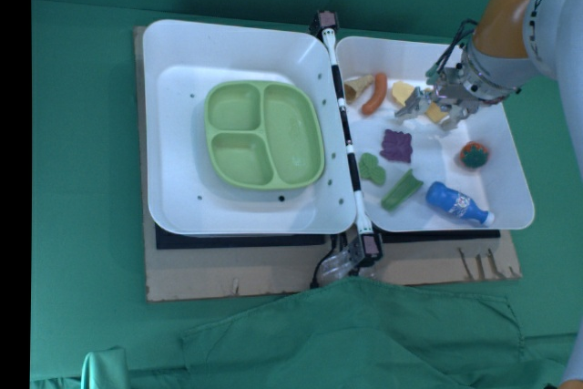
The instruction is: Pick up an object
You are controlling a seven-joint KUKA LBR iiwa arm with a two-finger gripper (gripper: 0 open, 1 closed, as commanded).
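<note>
1. Over the far part of the right bin (510,161), the gripper (426,107) hangs at the end of the grey arm (537,9), which reaches in from the right; its fingers are spread apart with nothing between them
2. Just beside and partly under the fingers lie yellow pieces (404,92), and whether the fingers touch them cannot be told
3. Left of these lie an orange-red sausage (373,93) and a tan wedge (357,87), close to the bin's left wall
4. Nearer the middle sits a purple grape bunch (396,145), with a round red and green object (473,154) off to its right
5. Toward the near edge lie a green leafy piece (371,168), a green stalk (402,189) and a blue bottle (458,203) on its side
6. Well apart, the left bin (173,59) holds a green divided plate (264,135)
</note>
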